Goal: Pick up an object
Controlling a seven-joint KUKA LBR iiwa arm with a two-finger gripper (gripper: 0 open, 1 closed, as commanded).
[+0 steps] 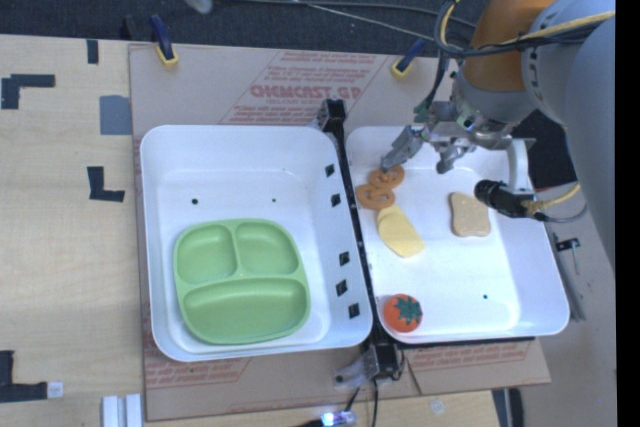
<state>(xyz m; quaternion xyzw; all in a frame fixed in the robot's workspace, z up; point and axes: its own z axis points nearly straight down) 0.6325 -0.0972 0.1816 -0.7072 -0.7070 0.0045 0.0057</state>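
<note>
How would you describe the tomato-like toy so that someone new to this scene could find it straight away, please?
Look at the right-hand white bin, the one without the green divided plate. Go to its near left corner, by the divider between the bins. The toy tomato lies there alone, round and red-orange with a green top, unlike the pale, flatter food pieces farther back.

We see two shallow white bins side by side on a brown board. The left bin holds a green divided plate with three compartments, lying flat toward the bin's near side. In the right bin we find an orange pretzel-like piece near the dividing wall, a pale yellow wedge just beside it on the near side, a tan bread-like slice further right, and a small red tomato with a green top alone near the front edge. The gripper hangs over the far part of the right bin with its fingers spread apart, one fingertip just above the pretzel piece, nothing between them.
</note>
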